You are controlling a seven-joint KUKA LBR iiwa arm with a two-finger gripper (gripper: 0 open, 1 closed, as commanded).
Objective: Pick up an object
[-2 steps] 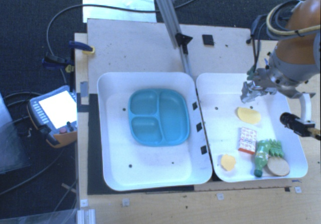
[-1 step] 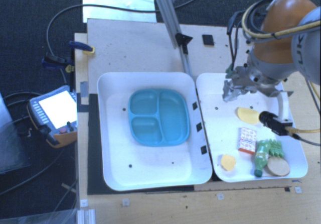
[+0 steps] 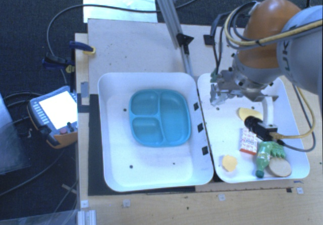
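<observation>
My gripper (image 3: 218, 96) hangs over the upper left part of the right bin (image 3: 222, 138), above bare white floor. The objects lie further right and nearer the front. A yellow banana-like piece (image 3: 248, 114) is closest, just right of the gripper. Below it are a red and white small box (image 3: 249, 142), a green bottle (image 3: 262, 157), a green toy (image 3: 277, 150) and a tan round disc (image 3: 279, 168). A yellow-orange wedge (image 3: 229, 163) lies alone near the front left of that bin. Nothing is seen in the gripper.
The left bin (image 3: 116, 158) holds a blue divided plate (image 3: 160, 117). The arm's orange band and grey body cover the right bin's far right corner. A metal pole (image 3: 170, 12) slants across the bench behind the bins.
</observation>
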